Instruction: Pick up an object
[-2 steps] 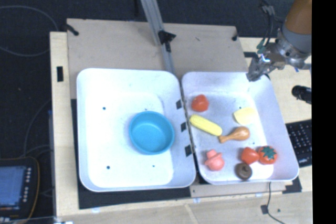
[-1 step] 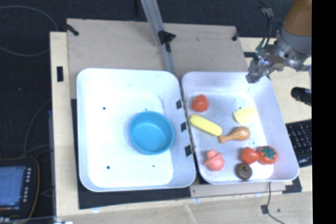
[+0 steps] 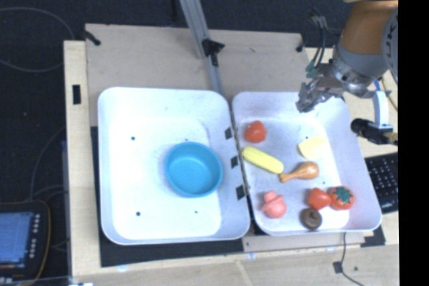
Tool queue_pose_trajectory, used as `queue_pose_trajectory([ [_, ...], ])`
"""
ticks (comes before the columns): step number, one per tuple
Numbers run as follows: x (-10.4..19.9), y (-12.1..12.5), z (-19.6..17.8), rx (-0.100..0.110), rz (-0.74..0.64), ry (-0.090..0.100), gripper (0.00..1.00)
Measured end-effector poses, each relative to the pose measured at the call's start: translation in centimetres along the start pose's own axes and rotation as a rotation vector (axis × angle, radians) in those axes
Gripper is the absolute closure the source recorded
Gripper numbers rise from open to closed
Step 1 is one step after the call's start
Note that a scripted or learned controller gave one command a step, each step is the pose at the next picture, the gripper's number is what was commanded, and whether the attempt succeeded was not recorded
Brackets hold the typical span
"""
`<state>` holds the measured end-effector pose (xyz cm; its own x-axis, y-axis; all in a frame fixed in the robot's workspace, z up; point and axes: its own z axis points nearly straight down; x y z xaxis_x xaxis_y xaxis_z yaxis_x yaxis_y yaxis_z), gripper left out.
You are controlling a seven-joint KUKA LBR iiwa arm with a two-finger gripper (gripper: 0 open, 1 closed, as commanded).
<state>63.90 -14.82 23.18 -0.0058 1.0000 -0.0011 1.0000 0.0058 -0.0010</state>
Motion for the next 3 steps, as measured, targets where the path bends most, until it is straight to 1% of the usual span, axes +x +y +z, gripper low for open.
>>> queue_pose_trajectory([
  [1, 5.0, -2.5, -0.3, 0.001, -0.001, 0.002, 1.0],
  [3, 13.5, -5.2, -1.0, 0.003, -0.003, 0.005, 1.0],
])
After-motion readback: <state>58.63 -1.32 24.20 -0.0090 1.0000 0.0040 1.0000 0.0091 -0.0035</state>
